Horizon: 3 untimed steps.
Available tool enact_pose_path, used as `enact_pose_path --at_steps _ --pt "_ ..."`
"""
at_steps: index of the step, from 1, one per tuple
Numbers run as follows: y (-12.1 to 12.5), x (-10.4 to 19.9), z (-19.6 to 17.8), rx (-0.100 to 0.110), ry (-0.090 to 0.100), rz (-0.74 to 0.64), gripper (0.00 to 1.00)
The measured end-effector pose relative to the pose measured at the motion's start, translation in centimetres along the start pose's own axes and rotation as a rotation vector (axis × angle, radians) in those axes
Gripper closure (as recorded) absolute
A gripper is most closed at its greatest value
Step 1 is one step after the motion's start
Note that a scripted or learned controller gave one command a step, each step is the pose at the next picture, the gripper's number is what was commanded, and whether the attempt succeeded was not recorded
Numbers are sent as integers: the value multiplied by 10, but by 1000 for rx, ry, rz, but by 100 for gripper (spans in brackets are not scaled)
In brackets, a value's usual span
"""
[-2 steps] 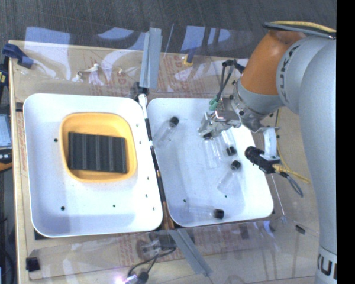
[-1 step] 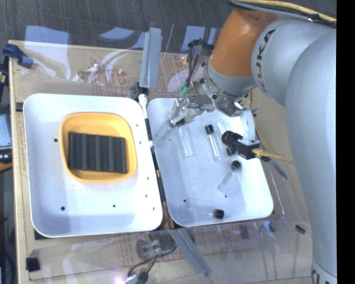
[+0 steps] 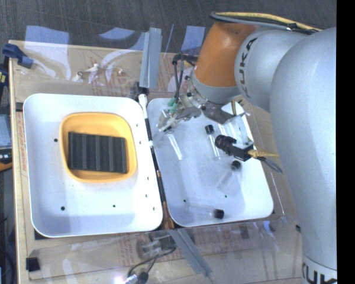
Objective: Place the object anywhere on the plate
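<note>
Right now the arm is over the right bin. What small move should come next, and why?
Probably lower the gripper onto one clear tube in the right bin. The yellow plate in the left bin carries only a dark ribbed block, while the tubes lie scattered, so nothing looks picked up yet. I can't tell how the gripper is set.

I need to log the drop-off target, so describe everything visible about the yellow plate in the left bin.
The plate is a yellow, rounded-rectangle dish with a raised glossy rim, plastic by the look of it. It lies flat on the floor of the left white bin, toward that bin's upper middle. A dark grey ribbed rectangular block sits on it, covering most of its centre and reaching its lower edge, so the yellow shows mainly along the top and sides. The arm and its pincer are over the other bin, apart from it.
</note>
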<state>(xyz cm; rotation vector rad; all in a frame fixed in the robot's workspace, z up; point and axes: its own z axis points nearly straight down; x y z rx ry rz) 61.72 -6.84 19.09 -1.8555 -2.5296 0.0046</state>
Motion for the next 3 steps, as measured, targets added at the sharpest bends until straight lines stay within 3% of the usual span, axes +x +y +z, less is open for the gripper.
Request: enact_pose_path --at_steps 1,2,3 --pt "-2 26 0 1 0 -85 100" --pt "-2 25 0 0 0 -84 0" --pt "-4 -26 -10 -4 -3 -108 0"
